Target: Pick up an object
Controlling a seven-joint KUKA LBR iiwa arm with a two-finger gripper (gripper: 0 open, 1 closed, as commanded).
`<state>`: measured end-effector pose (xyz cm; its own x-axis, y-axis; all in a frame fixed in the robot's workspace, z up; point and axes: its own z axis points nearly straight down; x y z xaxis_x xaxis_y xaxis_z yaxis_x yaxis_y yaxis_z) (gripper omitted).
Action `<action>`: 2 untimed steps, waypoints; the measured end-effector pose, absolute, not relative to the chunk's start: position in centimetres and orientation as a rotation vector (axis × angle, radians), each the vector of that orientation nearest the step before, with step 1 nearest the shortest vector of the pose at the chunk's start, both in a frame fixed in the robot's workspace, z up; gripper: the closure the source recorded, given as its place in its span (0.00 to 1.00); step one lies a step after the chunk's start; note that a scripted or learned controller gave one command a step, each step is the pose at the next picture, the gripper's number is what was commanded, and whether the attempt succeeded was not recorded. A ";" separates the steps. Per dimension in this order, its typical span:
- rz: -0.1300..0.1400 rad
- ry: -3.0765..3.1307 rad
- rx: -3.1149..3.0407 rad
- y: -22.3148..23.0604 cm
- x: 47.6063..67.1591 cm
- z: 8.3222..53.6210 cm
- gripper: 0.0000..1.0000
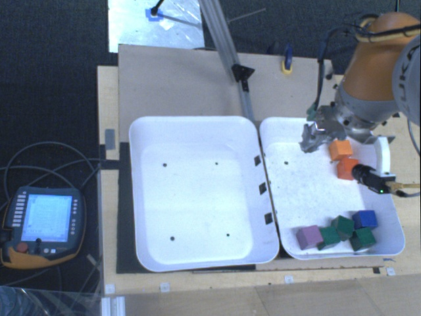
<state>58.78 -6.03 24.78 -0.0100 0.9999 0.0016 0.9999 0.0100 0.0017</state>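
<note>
Nearest the camera, along the front wall of the right bin (395,245), sits a tight cluster of blocks: a purple block (308,236) at the left, a dark green block (331,236) just beside it and touching it, another green block (343,225) behind that, a blue block (365,218) to the right, and one more green block (362,240) in front of the blue one. Off to the left on the floor lies a teach pendant (43,227) with a lit screen and a looping cable. The left bin (197,127) lies side by side with the right one, their rims touching along the middle. Farther back in the right bin, two orange blocks rest near the right wall: one orange block (346,168) closer, and the other orange block (340,149) just behind it, almost touching. The gripper (313,137) hangs over the back of the right bin, just left of the farther orange block, and nothing shows between its tips; whether they are apart or together I cannot tell. Above it rises the arm's orange band (381,51). A metal pole (223,31) slants up from the back of the bench.
</note>
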 end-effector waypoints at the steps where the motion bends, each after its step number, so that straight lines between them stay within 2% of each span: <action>1: 0.005 2.234 2.209 -1.0 57.9 25.4 1.00; 2: 0.004 2.235 2.211 4.8 56.9 24.1 1.00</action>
